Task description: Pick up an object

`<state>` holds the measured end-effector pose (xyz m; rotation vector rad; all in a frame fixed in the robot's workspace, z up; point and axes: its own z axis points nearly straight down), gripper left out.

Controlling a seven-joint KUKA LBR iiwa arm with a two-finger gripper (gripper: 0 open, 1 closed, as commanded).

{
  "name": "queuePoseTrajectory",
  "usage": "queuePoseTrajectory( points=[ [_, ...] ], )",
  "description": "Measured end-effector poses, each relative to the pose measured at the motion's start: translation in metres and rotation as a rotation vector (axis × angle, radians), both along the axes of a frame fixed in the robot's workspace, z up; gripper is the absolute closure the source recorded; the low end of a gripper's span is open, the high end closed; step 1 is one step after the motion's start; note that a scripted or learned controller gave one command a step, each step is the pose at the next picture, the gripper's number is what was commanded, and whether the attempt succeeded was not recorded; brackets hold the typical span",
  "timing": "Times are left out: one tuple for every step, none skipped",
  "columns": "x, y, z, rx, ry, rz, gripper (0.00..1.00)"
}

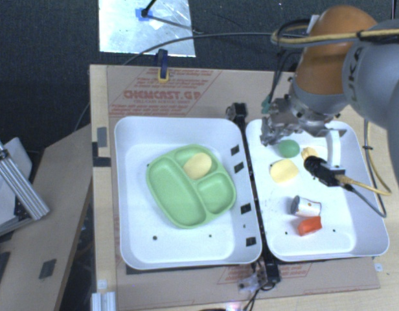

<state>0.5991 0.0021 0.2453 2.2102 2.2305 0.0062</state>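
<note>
Bins are set side by side on the desk [63, 173]. Nearest in the right bin [355, 233], an orange-red block [308, 225] is seen, with a white and grey cylinder [306, 206] just behind it. Further back a yellow lump [284, 170] is placed, then a green ball [289, 148] with a small yellow-orange piece [308, 153] beside it. The end effector [272, 133] is held over that bin's far left corner, just beside the green ball. Whether it is open or closed, and whether anything is touched or held, cannot be told. The arm [377, 70] is bent in from the right, with its orange band [329, 44] above the wrist. In the left bin [138, 238] a green divided plate [183, 203] is laid, with a yellow item [198, 165] in its far compartment. Beyond, a foil sheet [146, 18] is noted.
</note>
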Motion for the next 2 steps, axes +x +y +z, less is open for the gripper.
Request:
queuePoseTrajectory(
  points=[
    [0.019,0.046,0.001,0.000,0.000,0.000,1.00],
    [0.032,0.103,-0.006,0.000,0.001,0.000,1.00]
  ],
)
